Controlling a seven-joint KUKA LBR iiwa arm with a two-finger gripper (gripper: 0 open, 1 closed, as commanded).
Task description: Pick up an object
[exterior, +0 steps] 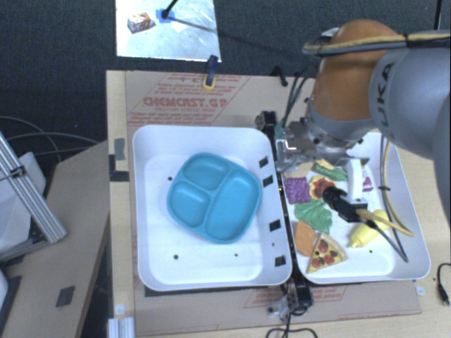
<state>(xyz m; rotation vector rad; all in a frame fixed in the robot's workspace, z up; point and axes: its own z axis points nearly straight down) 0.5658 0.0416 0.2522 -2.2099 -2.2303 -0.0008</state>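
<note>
The pickable things are lying in the right-hand shallow white bin (412, 259), at the lower right of the frame. A purple bumpy toy piece (297, 189) is sitting near that bin's left wall, a red and yellow toy piece (320, 187) is just beside it, and a green leafy toy piece (315, 215) is below them. An orange toy wedge (303, 238) and a toy pizza slice (326, 252) are lying lower still. The end effector (290, 152) is hanging at the bin's upper left corner, just above the purple piece in the frame. Nothing is showing in its grasp, and the wrist is hiding whether it is apart or together. Left of it, a blue divided plastic plate (213, 197) is resting in the left-hand white bin (151, 259) on the desk. This is looking like the reach before a grasp. The next move is likely calling for lining up over one piece and descending clear of the wall between the bins.
</note>
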